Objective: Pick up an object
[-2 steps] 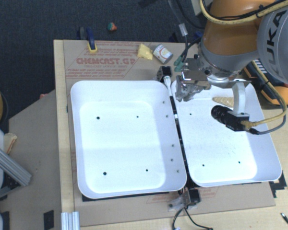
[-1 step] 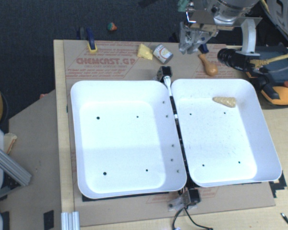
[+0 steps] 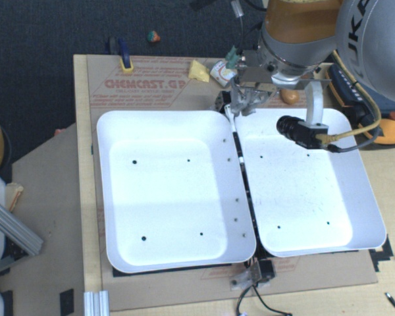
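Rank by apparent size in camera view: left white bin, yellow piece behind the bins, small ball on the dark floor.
1. left white bin
2. yellow piece
3. small ball, though it lies farther from the camera, so true size is unsure.

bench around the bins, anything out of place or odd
Yes. Several small things lie outside the bins, on the brown board behind them: a yellow piece, a white wrapped item and a blue-and-yellow clamp. A small coloured ball sits off the bench on the dark floor.
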Controlling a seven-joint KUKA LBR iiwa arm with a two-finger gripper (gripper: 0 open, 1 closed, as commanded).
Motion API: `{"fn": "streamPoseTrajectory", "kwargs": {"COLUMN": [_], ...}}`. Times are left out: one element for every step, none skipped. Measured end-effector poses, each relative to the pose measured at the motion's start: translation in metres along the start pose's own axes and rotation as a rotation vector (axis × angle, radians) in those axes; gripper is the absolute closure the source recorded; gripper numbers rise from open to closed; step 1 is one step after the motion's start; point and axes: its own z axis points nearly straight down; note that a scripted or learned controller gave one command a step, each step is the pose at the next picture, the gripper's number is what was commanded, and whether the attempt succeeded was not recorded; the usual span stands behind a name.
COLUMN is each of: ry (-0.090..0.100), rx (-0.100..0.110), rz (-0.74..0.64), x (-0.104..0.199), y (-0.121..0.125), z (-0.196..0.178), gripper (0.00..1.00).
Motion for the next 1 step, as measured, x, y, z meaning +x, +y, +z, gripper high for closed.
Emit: {"fn": "streamPoseTrajectory", "kwargs": {"ry": [0.004], "rx": [-0.026], "rz": [-0.004], "x": [0.0287], "y": [0.0236], "z": [-0.1089], "gripper": [1.0]}}
